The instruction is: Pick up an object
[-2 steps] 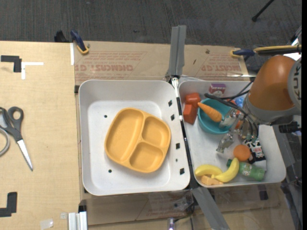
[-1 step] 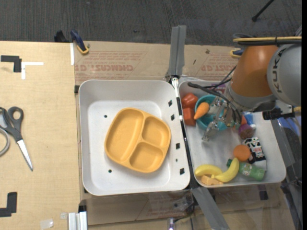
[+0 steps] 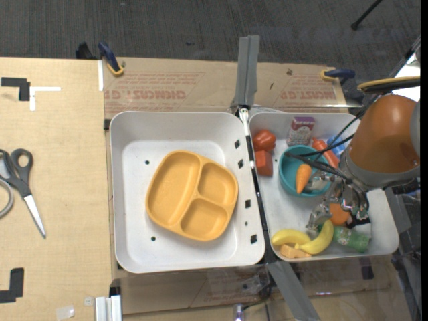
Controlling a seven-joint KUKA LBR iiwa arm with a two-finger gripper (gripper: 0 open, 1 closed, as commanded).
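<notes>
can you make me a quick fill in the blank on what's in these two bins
1. The divided yellow plate lies in the ____ bin.
2. A toy carrot leans in the ____ bowl.
3. The banana lies in the right bin, near its ____ edge.
4. The scissors lie outside the bins, on the ____ board.

Missing words: left; teal; front; wooden

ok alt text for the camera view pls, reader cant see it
A grey and orange robot arm reaches from the right, its gripper low in the right bin among toy food: a banana, a teal bowl holding a carrot, and red pieces. The left bin holds a yellow divided plate.
</notes>
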